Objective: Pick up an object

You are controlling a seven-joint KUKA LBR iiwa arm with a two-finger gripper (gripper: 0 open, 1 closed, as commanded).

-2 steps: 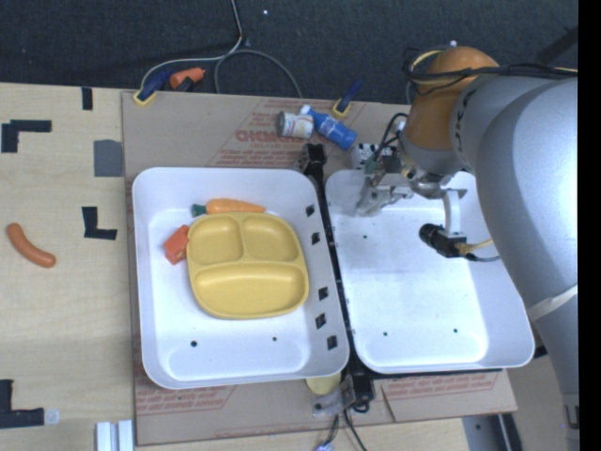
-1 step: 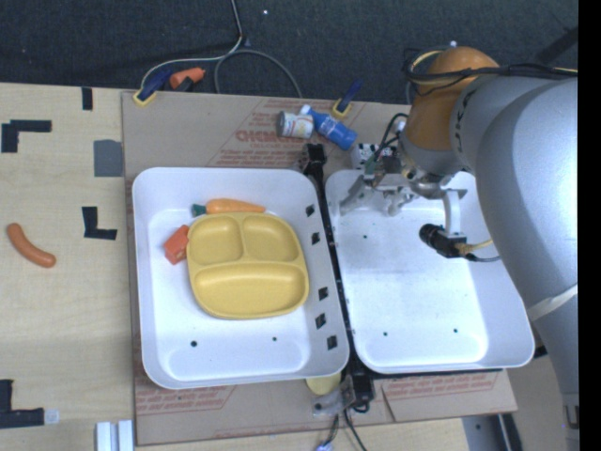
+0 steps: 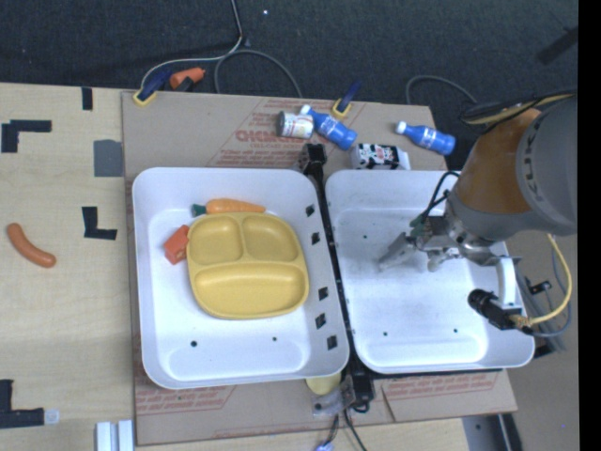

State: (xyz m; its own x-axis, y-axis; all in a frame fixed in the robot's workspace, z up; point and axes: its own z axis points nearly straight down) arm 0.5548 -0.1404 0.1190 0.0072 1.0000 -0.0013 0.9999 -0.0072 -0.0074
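Note:
My gripper (image 3: 413,256) hangs over the right bin (image 3: 376,341), near its middle. Its two fingers are spread apart and point toward the left; it is open with nothing between them. In the left bin (image 3: 160,336) lies a yellow divided plate (image 3: 249,266). An orange carrot (image 3: 235,207) rests along the plate's far edge beside a small green piece (image 3: 199,210). A red-orange piece (image 3: 177,244) touches the plate's left side. The arm's grey body with its orange band (image 3: 493,172) covers the right bin's far right corner.
Behind the bins lie two blue bottles (image 3: 333,128) (image 3: 427,137), a white can (image 3: 296,123) and a black-and-white box (image 3: 380,156). A sausage (image 3: 30,245) lies on the bench far left. An orange clamp (image 3: 188,76) sits at the cardboard's back edge.

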